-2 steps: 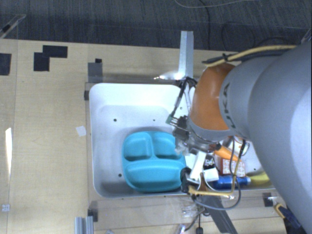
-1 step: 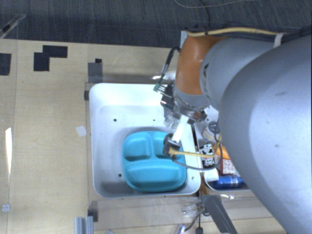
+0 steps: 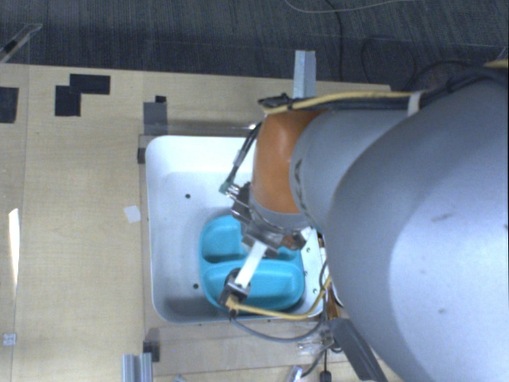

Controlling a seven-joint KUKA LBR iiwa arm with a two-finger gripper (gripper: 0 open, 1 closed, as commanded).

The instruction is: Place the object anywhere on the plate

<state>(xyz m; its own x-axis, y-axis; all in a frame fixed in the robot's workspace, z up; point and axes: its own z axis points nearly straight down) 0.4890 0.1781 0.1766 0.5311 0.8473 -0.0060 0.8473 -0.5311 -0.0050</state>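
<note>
Bin [image 3: 171, 213]: white and shallow; sits mid-bench; its 3 o'clock side lies under the arm; bare floor shows from 9 to 12 o'clock, with two tiny dark specks on it.
Plate [image 3: 219, 241]: turquoise, a raised ridge parting it into sections; rests on the bin floor toward 5 o'clock, close to the 6 o'clock wall; its 3 o'clock edge runs under the wrist.
Arm [image 3: 413, 237]: grey and bulky; reaches in from 3 o'clock.
Band [image 3: 274, 165]: orange; stands over the bin's 1 o'clock part.
Gripper [image 3: 269, 237]: hangs over the plate's 1 o'clock part, just below the band; wide or narrow I cannot tell, since the wrist hides it from above.
Object: I cannot tell where it lies.
Bench [image 3: 71, 253]: pale wood.
Marks [image 3: 79, 94]: black and flat; on the bench at 10 o'clock.
Tag [image 3: 131, 212]: small and pale; on the bench at 9 o'clock of the bin.
Post [image 3: 305, 74]: grey metal; upright at the bin's 12 o'clock rim.
Floor [image 3: 159, 14]: dark carpet at 12 o'clock.
Cable [image 3: 374, 2]: thin; lies across the floor.
</note>
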